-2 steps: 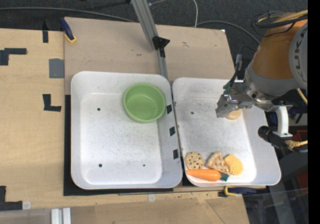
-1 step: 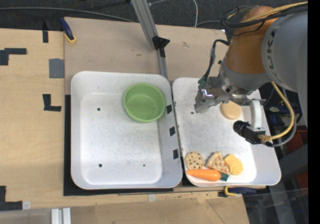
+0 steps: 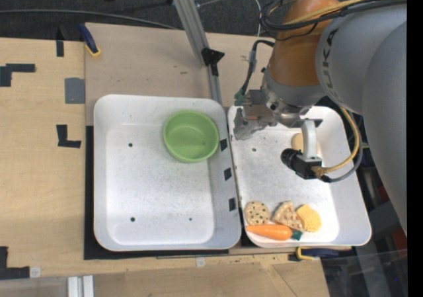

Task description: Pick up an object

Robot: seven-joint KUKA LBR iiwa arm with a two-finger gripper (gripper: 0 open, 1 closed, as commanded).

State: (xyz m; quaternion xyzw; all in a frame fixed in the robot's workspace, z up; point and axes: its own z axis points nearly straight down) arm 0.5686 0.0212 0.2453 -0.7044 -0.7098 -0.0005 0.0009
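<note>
Well off to the gripper's left, a shallow round green plastic bowl (image 3: 191,135) sits upright in the left white bin (image 3: 112,176). The grey metal gripper (image 3: 250,122) hangs over the far corner of the right white bin (image 3: 353,223), nothing visibly held, and I cannot tell its grip. Judging this the approach step, the next move must travel toward the near-edge cluster: a waffled round cookie (image 3: 256,212), an orange carrot (image 3: 269,231), a yellow piece (image 3: 309,217).

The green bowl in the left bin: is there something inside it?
The green bowl shows only its own green inside, with nothing lying in it. What is under it on the left bin floor is covered.
</note>
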